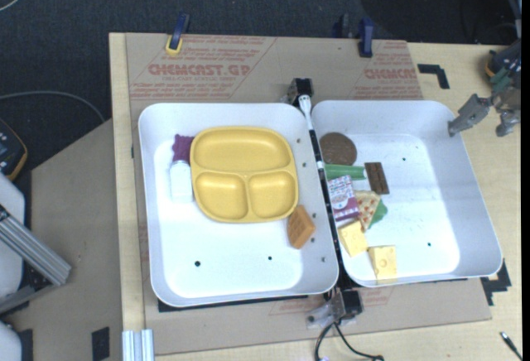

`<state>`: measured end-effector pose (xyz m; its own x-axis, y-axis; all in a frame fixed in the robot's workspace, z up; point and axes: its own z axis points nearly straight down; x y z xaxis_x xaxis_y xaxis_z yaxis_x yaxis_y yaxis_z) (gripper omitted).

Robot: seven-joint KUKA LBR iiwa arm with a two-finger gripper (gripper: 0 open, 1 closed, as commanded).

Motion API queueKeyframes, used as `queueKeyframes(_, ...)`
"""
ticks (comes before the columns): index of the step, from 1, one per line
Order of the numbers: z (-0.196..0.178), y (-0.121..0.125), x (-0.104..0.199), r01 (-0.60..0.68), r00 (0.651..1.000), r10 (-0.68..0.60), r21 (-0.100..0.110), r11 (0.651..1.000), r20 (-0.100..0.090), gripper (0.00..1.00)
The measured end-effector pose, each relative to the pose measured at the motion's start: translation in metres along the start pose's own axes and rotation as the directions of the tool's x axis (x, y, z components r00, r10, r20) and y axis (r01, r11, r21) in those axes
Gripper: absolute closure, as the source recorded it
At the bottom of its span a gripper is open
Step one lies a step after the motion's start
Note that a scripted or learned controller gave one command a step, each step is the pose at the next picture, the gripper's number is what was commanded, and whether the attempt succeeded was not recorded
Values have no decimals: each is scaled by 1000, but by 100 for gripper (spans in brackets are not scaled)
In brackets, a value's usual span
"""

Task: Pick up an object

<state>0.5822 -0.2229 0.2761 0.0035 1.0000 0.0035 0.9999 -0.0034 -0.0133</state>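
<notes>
My gripper (484, 122) hangs at the far right edge, over the back right corner of the right bin (431, 210). Its two grey fingers are spread apart, open, with nothing between them. The objects in that bin lie along its left side, well away from the gripper: a round brown cookie (338, 149), a dark chocolate bar (377, 177), a green packet (344, 173), a pizza slice (364, 206) and two yellow cheese pieces (352, 238) (383, 260).
The left bin (224, 268) holds a yellow divided plate (244, 173), a purple and white bottle (180, 165) at its left, and a brown toast-like block (301, 227) near the divider. Clamps (175, 36) (365, 36) stand at the board's back edge.
</notes>
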Motion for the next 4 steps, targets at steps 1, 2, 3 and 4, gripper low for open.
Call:
queueKeyframes(1, -7, 2, 1, 3, 1000, -3, -13, 1000, 4, 0)
queueKeyframes(2, 35, 0, 1, 3, 1000, -3, -9, 1000, 2, 0)
queueKeyframes(3, 99, 1, 2, 4, 1000, -4, -5, 1000, 0, 0)
queueKeyframes(4, 150, -7, 9, 4, 1000, -4, -7, 1000, 1, 0)
